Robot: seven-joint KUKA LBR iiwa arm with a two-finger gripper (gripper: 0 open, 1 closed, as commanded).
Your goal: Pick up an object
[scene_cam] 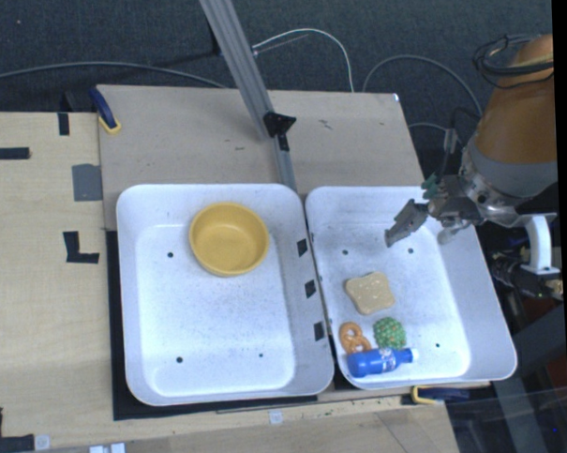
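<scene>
In the right bin lie a tan toast-like slice, an orange pretzel, a green bumpy item and a blue bottle on its side near the front wall. My gripper hovers over the back of that bin, up and to the right of the toast. It stands open, with bare bin floor showing between its two dark fingers. A yellow bowl sits upright in the left bin.
A grey slanted pole reaches down to the back where the two bins meet. Cables loop on the dark floor behind the bench. The wooden benchtop stretches off to the left of the bins.
</scene>
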